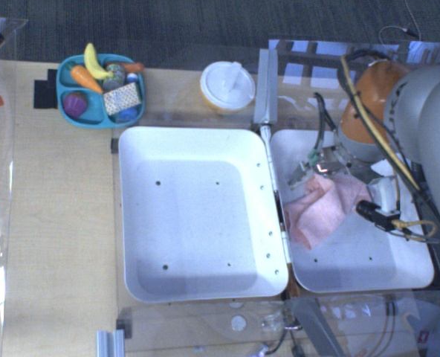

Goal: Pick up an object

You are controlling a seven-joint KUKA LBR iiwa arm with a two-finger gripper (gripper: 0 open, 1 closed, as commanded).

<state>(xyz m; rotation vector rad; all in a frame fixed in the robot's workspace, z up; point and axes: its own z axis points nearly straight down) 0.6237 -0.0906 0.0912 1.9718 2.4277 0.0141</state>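
Impossible to tell whether open or closed at the gripper (318, 166), blurred and dark against the clutter of the wrist. Poised low over the upper left part of the right bin (369, 274), right of centre in the frame, just at the top edge of the pink cloth (320, 210); touching or not, cannot say. Crumpled in a loose heap, that cloth, lying on the bin floor towards its left wall, partly under the wrist hardware. Reaching in from the upper right corner, the grey arm (424, 103), with the orange band (369, 99) above the wrist and a yellow cable (380, 143) looping down across it.

Centre of the frame: the left bin (198, 222), white, side by side with the right one. Above it, a round white lidded tub (227, 85) with a yellow rim. Upper left, on the wooden bench (49, 236): a blue divided tray (62, 116) holding a toy banana (94, 64), a carrot (85, 77) and a purple piece (75, 104), with a black block (44, 94) just beside its left edge
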